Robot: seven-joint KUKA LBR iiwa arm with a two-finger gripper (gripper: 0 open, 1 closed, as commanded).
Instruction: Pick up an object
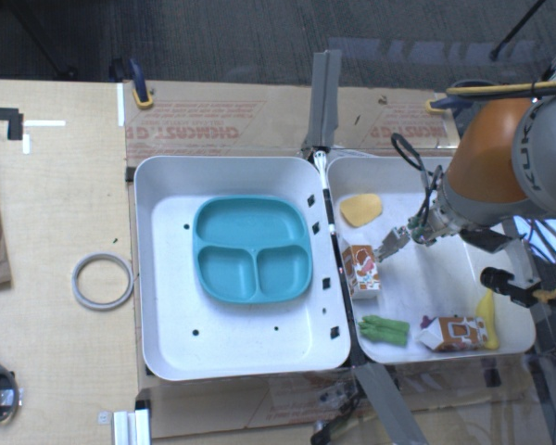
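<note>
The small red-and-white carton (pixel 361 271) lies against the right bin's (pixel 445 167) left wall, just down-left of the end effector (pixel 392 243), its long axis running along that wall; whether the end effector is released or clenched I cannot tell.
</note>
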